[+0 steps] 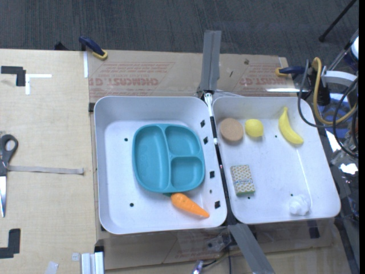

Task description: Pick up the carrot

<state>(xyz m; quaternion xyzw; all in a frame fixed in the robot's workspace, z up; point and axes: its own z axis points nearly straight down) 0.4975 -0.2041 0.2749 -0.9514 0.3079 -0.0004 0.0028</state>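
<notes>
Camera view: carrot (190, 205) lies in left bin (108, 170), near its front wall, just beside teal divided plate (169, 157). Right bin (319, 176) holds banana (290, 128), lemon (254, 128), tan round disc (231, 129), sponge (242, 180). Claw state: cannot tell.

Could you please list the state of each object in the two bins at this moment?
carrot: lying flat in the left bin, just below the tray
teal tray: right way up, compartments bare
banana: lying in the right bin
lemon: resting beside the brown disc
sponge: lying flat
</notes>
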